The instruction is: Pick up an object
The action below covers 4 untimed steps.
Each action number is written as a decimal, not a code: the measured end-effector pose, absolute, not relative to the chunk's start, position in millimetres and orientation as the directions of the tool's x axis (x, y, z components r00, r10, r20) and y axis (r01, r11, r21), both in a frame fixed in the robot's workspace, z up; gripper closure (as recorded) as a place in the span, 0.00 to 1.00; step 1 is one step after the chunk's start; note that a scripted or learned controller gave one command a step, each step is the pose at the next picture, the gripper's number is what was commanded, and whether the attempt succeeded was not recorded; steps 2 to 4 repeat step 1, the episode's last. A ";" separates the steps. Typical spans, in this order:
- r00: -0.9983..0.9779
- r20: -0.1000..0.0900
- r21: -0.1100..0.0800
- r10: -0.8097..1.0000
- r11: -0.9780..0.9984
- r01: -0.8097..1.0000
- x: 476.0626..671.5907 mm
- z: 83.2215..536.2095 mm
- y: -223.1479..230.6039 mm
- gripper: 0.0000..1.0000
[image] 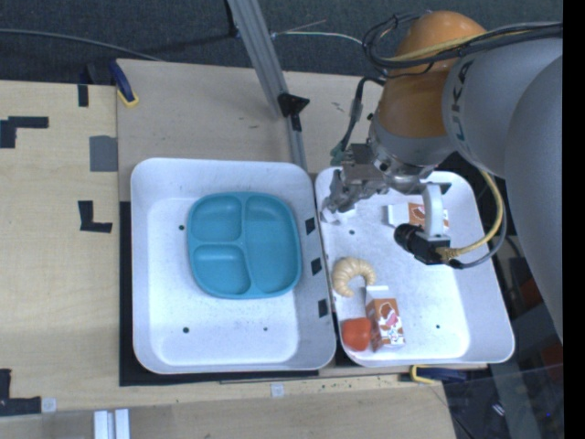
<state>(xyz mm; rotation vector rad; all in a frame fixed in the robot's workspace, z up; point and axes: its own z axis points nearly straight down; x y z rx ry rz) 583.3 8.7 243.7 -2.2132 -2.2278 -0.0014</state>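
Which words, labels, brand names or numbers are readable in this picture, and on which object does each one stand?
None reads clearly.
Grey arm: dark letters on its side, cut off and blurred.
Small carton in the right bin: red and white print, too small.
White packet under the wrist: orange print, too blurred.

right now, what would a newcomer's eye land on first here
Probably the big grey arm with its orange band, reaching in from the right with its gripper low over the right bin's top-left corner. Next, the blue divided plate lying in the left bin, then the croissant, carton and red fruit near the right bin's lower left.
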 end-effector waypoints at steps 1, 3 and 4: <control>-0.006 0.001 -0.001 1.000 0.006 1.000 601.3 242.3 53.8 1.00; -0.006 0.001 -0.001 1.000 0.006 1.000 601.3 242.3 53.8 1.00; -0.006 0.001 -0.001 1.000 0.006 1.000 601.3 242.3 53.8 1.00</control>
